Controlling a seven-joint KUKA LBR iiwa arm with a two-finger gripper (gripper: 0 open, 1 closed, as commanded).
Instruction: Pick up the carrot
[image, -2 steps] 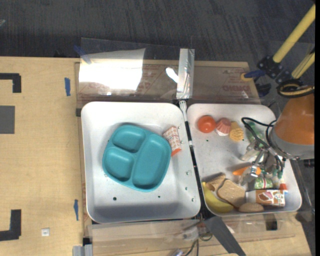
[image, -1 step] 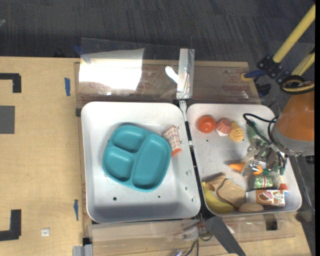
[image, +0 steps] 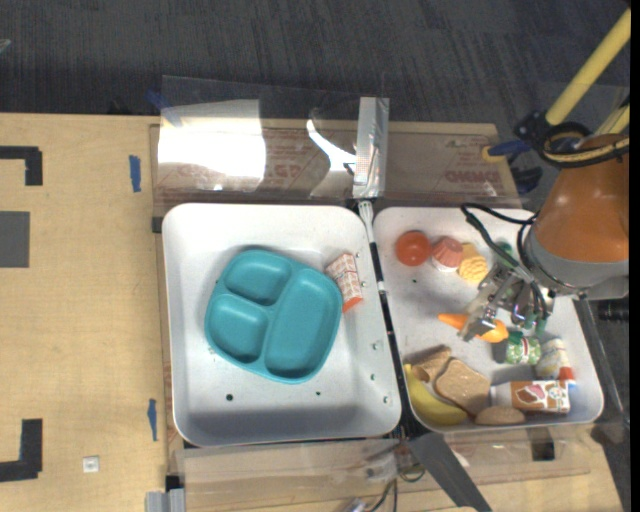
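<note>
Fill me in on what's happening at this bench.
A grey and orange robot arm reaches into the right bin, its hand low over the carrot. Around it lie a tomato, a banana, bread and a small carton. The left bin holds a teal divided plate and a packet.

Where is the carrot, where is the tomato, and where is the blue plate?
carrot (image: 453, 320), camera view, on its orange body left of the gripper.
tomato (image: 411, 247), camera view, on the middle of the red ball.
blue plate (image: 322, 318), camera view, on its big compartment.
</note>
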